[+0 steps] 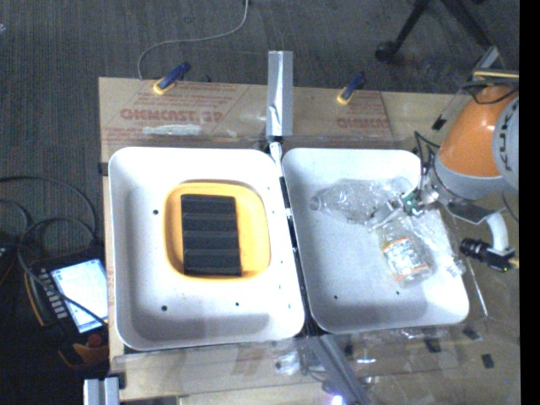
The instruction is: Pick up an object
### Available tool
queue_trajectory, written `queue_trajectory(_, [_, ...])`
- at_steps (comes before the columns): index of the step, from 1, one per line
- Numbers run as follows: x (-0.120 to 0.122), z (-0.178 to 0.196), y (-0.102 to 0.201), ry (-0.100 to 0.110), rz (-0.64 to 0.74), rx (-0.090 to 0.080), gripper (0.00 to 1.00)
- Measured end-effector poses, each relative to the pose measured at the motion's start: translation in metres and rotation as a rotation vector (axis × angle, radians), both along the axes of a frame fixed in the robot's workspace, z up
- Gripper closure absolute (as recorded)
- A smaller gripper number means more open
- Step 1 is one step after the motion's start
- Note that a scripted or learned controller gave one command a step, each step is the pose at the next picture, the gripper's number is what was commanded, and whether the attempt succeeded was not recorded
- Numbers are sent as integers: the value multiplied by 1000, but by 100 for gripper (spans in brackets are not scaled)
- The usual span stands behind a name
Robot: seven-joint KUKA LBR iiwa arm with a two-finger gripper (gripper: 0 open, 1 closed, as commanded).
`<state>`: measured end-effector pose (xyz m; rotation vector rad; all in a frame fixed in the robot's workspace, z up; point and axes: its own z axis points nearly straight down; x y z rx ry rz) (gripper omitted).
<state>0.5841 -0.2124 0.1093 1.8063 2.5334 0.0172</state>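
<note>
We see the arm leaning in from the right over the right bin, with the gripper down among crinkled clear plastic wrap. Just near of it lies a clear packet with an orange label. We cannot tell the gripper's state or whether it has anything. We judge the slippery film could slide free or drag the packet along. The yellow tray sits in the left bin.

**Two bins side by side, one load in each**

The left bin holds a tray at its middle. In the right bin, crumpled plastic wrap lies toward the back, with what may be a small packet in front of it, nearer the right wall.
</note>
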Motion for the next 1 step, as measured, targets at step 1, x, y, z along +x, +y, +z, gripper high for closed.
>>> queue_trajectory(1, [27, 78, 46, 30, -1, 8, 100])
